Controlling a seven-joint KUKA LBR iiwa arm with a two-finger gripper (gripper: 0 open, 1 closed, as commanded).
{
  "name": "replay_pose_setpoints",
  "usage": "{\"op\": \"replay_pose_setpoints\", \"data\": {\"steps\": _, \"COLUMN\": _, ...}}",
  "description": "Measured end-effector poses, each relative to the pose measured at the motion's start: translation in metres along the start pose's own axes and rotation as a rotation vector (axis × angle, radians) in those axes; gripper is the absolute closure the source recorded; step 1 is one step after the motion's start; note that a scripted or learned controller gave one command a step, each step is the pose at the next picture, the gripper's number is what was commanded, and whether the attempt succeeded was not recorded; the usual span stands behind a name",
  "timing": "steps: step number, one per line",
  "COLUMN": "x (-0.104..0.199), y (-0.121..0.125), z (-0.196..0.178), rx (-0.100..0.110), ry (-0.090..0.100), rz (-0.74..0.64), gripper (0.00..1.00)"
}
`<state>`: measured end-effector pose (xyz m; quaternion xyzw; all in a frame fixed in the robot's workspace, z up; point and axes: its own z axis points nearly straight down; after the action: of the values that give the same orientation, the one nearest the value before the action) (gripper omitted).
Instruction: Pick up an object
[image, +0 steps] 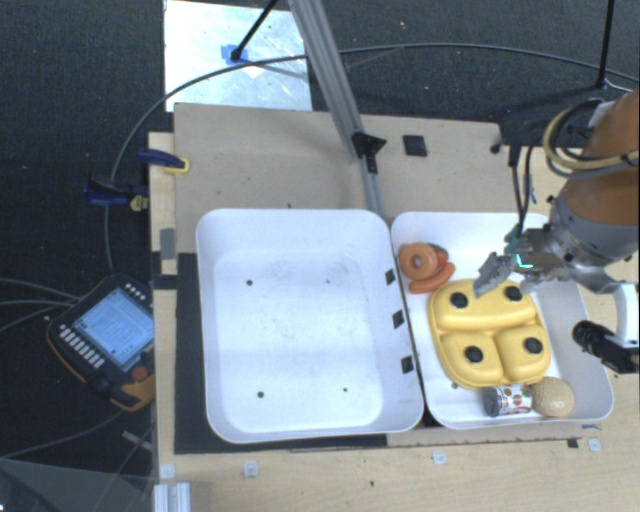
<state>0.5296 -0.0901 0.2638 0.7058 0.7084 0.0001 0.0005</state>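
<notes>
The right bin (590, 300) holds several objects. A large yellow moulded piece (490, 335) with black dots lies in its middle. An orange ring-shaped toy (424, 263) rests on a red-orange piece at the bin's far left corner. A small can (508, 401) and a beige rounded lump (553, 396) lie at the near edge. My gripper (494, 274) hangs over the far edge of the yellow piece, pointing down and left, with the orange toy to its left. Nothing shows held in it.
The left bin (290, 320) sits beside the right one, with black clips along the shared wall. A slanted metal pole (340, 90) crosses the bench's far side. A teach pendant (105, 335) lies off the bench to the left. Cables hang near the arm (600, 190).
</notes>
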Motion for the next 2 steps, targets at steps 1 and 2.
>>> {"op": "replay_pose_setpoints", "data": {"steps": 1, "x": 0.000, "y": 0.000, "z": 0.000, "rx": -0.001, "ry": 0.000, "rz": 0.000, "gripper": 0.00}}
{"op": "replay_pose_setpoints", "data": {"steps": 2, "x": 0.002, "y": -0.005, "z": 0.061, "rx": 0.005, "ry": 0.001, "rz": 0.003, "gripper": 0.00}}
